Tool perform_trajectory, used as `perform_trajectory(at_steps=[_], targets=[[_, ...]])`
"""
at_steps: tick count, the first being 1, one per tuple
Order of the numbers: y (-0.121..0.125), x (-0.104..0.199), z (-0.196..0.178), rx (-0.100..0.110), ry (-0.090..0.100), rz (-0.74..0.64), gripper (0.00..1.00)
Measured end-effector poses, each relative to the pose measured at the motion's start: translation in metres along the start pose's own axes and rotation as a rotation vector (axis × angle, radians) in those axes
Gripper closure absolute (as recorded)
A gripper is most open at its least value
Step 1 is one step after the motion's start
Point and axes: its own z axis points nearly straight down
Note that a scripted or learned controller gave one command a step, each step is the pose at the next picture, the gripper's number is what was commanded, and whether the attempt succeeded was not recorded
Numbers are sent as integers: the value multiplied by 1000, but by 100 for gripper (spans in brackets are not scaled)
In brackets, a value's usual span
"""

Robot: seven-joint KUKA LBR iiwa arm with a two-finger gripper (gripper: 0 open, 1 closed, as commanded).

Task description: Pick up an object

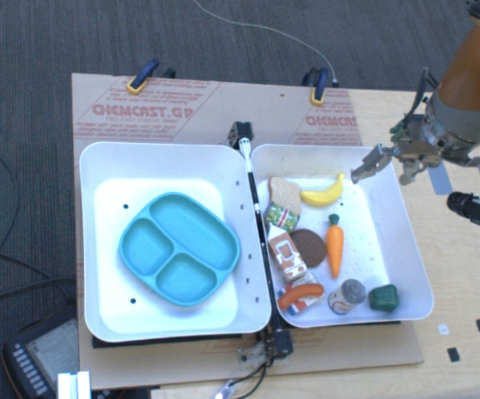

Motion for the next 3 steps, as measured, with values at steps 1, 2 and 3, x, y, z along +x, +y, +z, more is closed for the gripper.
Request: perform_trajectory(at_steps=[1,2,3], targets=[[14,-6,174,-6,-2,0,0],[15,-7,163,-10,-3,0,100],[15,-7,163,-9,-3,0,0]])
